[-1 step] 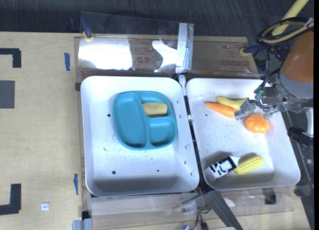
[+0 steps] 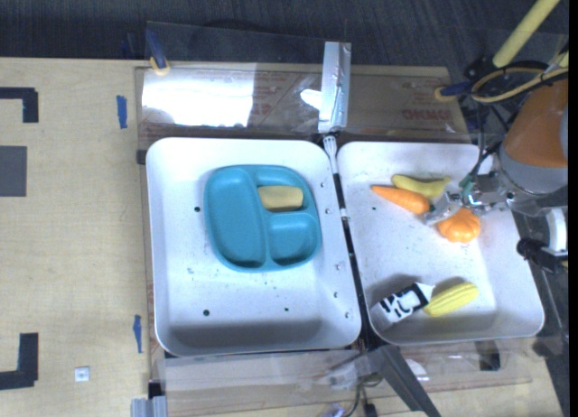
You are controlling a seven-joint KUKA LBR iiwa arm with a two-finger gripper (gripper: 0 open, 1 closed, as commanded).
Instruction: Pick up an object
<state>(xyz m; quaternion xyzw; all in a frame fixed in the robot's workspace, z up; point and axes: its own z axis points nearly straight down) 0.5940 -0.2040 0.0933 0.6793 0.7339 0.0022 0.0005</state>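
Observation:
My gripper (image 2: 462, 204) reaches in from the right and hangs low over the right bin (image 2: 515, 316). Directly under it, touching or nearly touching, lies a round orange fruit (image 2: 461, 227). Just to its left rest an orange carrot (image 2: 401, 198) and a yellow banana-like piece (image 2: 421, 184). Near the bin's front lie a yellow corn cob (image 2: 451, 297) and a black-and-white object (image 2: 403, 302). The orange wrist band (image 2: 540, 131) sits at the right edge.
The left bin (image 2: 172, 226) holds a blue divided plate (image 2: 237, 217) with a yellow piece of food (image 2: 281, 198) in its upper right compartment. A metal divider (image 2: 335, 86) stands behind the bins. Cables (image 2: 492, 81) hang at the upper right.

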